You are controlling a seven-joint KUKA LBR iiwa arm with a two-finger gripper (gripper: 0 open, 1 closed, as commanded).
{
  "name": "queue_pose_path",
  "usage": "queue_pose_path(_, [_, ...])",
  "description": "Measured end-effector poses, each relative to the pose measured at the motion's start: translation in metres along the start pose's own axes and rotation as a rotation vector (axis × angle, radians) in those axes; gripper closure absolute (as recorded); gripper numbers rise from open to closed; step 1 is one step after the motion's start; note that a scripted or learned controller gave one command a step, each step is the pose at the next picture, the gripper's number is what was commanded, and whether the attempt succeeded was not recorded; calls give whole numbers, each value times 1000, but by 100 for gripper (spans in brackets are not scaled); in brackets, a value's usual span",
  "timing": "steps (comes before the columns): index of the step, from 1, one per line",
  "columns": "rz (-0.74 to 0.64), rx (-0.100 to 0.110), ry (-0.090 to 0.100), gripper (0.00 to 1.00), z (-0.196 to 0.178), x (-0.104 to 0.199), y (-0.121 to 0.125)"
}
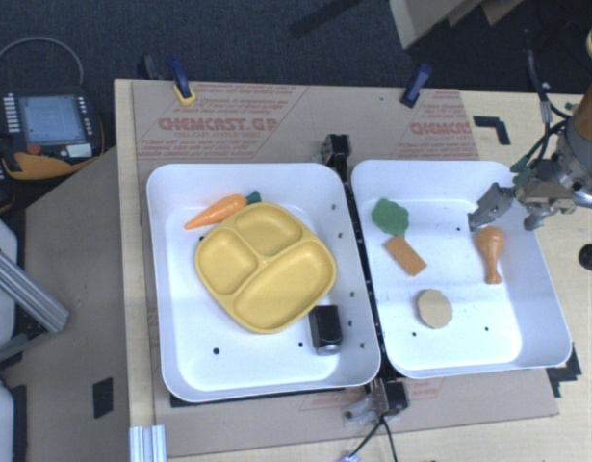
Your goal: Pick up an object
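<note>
In the right bin (527,349) lie a green leafy toy (391,217), an orange block (405,255), a tan round disc (434,309) and a tan drumstick (491,251). My gripper (512,214) hangs over the bin's upper right part, just above the drumstick's thick end. Its fingers are spread, one grey finger (486,207) to the left of the other, and nothing sits between them. The gripper is open.
The left bin (166,287) holds a yellow divided plate (265,266), an orange carrot (216,211) by the plate's upper left and a small black box (324,327) at its lower right. A black divider runs between the bins. A teach pendant (47,128) lies far left.
</note>
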State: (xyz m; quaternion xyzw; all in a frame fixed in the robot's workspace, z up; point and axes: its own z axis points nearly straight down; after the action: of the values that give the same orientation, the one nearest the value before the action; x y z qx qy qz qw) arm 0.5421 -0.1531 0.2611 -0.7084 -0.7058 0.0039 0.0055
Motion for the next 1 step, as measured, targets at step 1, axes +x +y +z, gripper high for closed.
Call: queue_pose_path(1, [-4, -13, -2, 0, -7, 1, 2])
